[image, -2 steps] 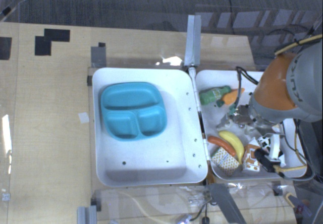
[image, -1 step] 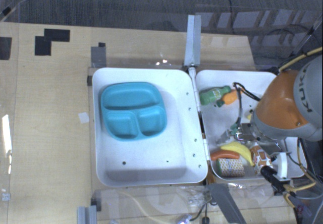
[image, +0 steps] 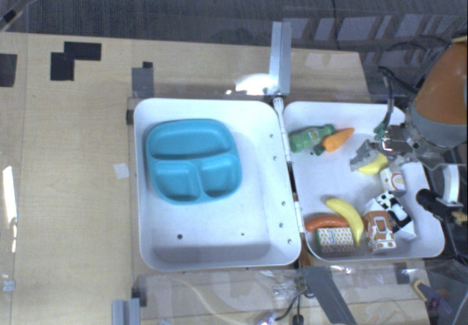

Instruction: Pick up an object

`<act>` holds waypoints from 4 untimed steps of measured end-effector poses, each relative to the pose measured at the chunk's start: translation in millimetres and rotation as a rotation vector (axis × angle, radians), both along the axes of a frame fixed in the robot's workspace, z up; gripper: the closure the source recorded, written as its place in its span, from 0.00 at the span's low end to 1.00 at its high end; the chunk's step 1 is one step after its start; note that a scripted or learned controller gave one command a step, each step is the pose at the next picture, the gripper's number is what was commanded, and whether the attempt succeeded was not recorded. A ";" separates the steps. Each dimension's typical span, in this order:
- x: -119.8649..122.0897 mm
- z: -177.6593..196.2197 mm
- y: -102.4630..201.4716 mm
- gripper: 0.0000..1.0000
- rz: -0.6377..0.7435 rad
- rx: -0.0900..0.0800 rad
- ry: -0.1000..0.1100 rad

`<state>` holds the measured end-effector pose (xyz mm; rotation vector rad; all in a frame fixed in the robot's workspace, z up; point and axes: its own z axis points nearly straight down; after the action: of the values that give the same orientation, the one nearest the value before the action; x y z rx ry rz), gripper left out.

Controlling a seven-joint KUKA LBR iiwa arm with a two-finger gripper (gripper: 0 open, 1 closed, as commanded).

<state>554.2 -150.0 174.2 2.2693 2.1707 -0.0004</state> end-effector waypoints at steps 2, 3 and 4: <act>19.1 52.4 -8.0 0.00 -0.494 0.000 0.001; 73.6 13.7 13.0 0.00 -0.419 0.000 0.001; 87.5 -74.8 14.4 0.00 -0.264 0.000 0.000</act>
<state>641.7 -135.6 99.4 2.5353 1.8540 -0.0008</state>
